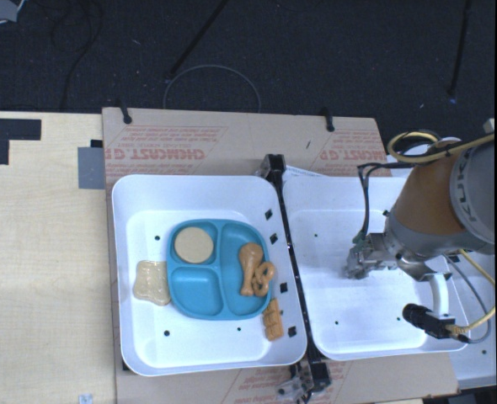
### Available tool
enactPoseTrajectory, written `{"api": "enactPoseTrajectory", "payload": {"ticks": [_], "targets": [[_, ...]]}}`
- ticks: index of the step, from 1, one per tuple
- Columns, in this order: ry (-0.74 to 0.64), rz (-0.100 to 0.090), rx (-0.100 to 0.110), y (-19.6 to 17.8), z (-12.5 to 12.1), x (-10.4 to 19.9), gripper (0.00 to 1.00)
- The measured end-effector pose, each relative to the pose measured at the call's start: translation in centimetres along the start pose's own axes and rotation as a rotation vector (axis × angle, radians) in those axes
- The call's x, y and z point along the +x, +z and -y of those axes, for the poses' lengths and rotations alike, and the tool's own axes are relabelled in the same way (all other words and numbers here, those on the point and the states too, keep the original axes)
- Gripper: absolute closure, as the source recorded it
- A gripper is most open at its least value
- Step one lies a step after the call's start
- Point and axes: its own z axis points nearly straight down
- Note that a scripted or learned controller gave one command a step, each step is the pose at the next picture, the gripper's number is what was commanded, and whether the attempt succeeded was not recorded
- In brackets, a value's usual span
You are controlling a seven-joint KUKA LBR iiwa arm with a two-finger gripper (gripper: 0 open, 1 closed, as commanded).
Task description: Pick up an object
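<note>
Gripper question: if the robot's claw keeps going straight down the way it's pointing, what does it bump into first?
Probably just the bare white floor of the right bin. The gripper points down over it, with no toy beneath it, though its height is hard to judge from above.

A: Where does the camera sit?
B: Fixed above the bench, looking down at a slant on two shallow white plastic bins [139,200], left of the grey two-finger gripper [358,263]

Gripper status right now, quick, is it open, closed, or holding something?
Gripper: cannot be told. It sits low in the right bin, with nothing visibly in it.
</note>
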Motion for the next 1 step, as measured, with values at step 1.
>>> {"api": "enactPoseTrajectory", "payload": {"ticks": [1], "targets": [[-0.001,0.001,-0.002,-4.18,0.16,-0.14,1.0]]}}
